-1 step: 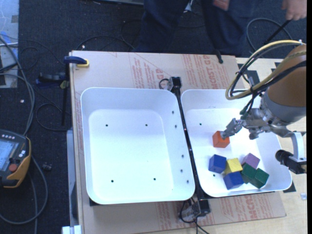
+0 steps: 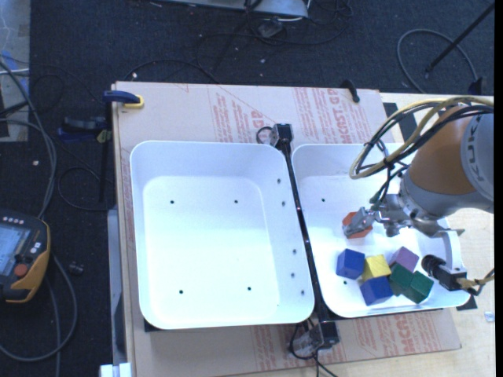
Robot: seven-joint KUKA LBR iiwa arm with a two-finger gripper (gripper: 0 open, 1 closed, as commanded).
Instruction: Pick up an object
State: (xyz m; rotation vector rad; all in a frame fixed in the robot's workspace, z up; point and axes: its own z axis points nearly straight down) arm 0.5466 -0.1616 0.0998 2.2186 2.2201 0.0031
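In the right bin (image 2: 330,167), an orange-red block (image 2: 355,225) lies at the tip of my gripper (image 2: 366,220). The gripper reaches in from the right, low over the bin's middle, and its grey parts overlap the block's right side. A cluster of blocks sits nearer the front of the same bin: a blue cube (image 2: 350,263), a yellow cube (image 2: 377,266), a second blue cube (image 2: 376,290), a purple block (image 2: 405,256) and a green block (image 2: 413,283).
The left bin (image 2: 204,234) stands beside the right one, with a black divider (image 2: 297,210) between them. Cables (image 2: 393,144) loop off the arm over the right bin's back corner. Both bins rest on a cardboard sheet (image 2: 236,108).
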